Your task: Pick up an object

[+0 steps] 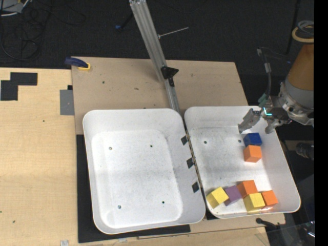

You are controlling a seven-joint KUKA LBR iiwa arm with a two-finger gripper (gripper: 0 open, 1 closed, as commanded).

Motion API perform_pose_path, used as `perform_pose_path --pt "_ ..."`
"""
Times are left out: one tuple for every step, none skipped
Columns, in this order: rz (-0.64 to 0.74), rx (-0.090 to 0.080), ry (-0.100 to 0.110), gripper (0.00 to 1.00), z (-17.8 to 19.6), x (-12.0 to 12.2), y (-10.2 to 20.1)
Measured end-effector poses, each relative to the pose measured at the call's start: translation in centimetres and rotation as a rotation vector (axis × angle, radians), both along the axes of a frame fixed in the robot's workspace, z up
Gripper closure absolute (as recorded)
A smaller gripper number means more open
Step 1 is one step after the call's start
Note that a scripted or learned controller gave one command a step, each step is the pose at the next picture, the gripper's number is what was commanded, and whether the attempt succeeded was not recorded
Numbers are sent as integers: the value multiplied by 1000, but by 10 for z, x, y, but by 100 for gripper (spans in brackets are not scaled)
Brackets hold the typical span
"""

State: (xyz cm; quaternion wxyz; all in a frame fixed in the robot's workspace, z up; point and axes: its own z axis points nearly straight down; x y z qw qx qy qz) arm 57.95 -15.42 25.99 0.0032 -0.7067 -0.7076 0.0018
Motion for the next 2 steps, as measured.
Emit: perform_pose_path --pt "-1 -1 -4 0 2 1 0" --pt "-3 0 2 0 -53 -1 9"
